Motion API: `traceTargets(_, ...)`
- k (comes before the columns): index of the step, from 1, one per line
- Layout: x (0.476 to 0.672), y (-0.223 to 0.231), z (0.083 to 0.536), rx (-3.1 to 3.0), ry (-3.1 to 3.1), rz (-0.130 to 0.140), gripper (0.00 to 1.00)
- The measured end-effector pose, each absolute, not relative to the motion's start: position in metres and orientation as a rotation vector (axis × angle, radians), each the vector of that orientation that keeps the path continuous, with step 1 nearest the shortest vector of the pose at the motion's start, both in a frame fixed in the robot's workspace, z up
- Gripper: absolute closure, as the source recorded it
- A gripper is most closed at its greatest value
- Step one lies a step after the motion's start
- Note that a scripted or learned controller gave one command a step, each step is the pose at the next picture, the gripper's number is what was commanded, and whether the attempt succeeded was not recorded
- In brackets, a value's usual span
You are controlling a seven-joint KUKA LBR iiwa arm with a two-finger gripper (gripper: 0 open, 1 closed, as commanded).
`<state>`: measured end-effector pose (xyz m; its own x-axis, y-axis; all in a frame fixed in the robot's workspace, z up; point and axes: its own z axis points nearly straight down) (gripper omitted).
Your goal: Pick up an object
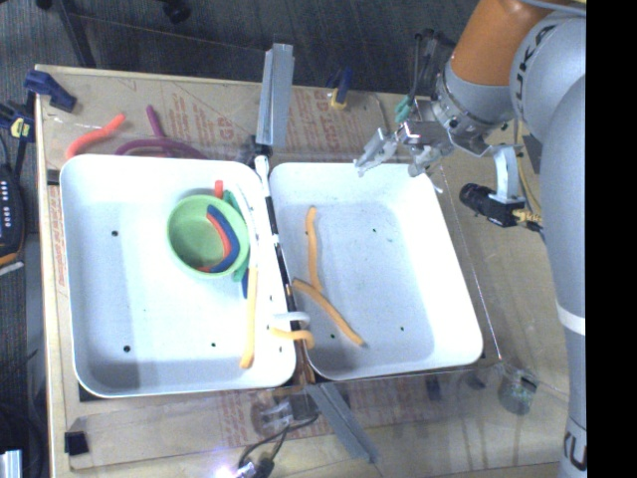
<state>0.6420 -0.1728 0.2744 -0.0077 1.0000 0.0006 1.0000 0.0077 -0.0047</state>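
On the table, in the right shallow white bin, a long thin orange strip lying untouched, pincer spread apart above the far rim, approach underway, descent onto it needed next.

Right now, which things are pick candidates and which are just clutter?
Job:
gripper, above the right bin's far rim
orange strips in the right bin
green bowl and yellow strip in the left bin

Lying about:
orange-handled tool on the bench
purple cable
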Motion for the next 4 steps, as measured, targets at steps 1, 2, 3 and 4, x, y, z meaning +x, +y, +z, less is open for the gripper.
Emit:
traceTargets(1,0.633,-0.103,0.130,-2.179,-2.259,0.007,0.00)
traceTargets(2,0.641,-0.112,0.094,-2.183,-2.272,0.011,0.00)
traceTargets(3,0.641,-0.109,0.104,-2.175,-2.273,0.008,1.00)
traceTargets(4,0.641,-0.111,0.105,-2.178,-2.274,0.012,0.00)
